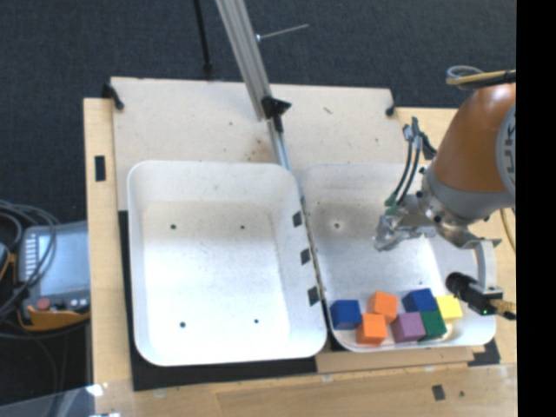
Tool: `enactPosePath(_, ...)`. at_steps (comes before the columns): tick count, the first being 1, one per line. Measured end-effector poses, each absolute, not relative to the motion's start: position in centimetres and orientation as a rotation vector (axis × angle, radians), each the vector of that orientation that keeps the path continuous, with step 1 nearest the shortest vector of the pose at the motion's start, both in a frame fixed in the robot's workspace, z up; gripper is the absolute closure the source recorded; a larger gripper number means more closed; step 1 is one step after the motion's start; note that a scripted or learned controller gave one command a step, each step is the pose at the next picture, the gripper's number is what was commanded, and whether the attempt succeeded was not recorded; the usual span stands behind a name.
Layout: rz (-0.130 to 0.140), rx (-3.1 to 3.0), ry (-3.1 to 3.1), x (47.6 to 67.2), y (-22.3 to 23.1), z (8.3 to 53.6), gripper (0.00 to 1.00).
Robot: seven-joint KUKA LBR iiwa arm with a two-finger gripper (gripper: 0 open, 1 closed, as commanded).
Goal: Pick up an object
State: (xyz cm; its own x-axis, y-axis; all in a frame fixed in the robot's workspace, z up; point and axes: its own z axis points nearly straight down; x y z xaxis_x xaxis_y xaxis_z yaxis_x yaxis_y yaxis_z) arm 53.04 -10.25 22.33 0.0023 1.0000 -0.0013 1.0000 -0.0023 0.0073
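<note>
Blocks (395, 315) cluster at right bin's (347, 198) near edge; gripper (388, 235) hangs above them, mid-bin — we cannot tell its finger state. Approach step, we judge — next: descend onto one block.

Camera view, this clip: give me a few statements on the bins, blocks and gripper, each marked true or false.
1. All the coloured blocks lie in the right bin. True.
2. The blocks are spread across the bin's far end. False: they cluster along its near edge, from the blue block to the yellow block.
3. The gripper holds an orange block. False: it hangs above bare bin floor, apart from the blocks, with nothing seen between its fingers.
4. A green block sits next to a purple block. True.
5. The left bin holds a red block. False: no block is seen there.
</note>
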Motion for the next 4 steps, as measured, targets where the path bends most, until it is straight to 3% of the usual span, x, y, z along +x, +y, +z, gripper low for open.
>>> enactPosePath(1, 0.008, 2.212, 2.222, 53.5, -9.3, 27.9, 1.00)
enactPosePath(4, 0.001, 2.214, 2.227, 56.8, 5.6, 24.1, 1.00)
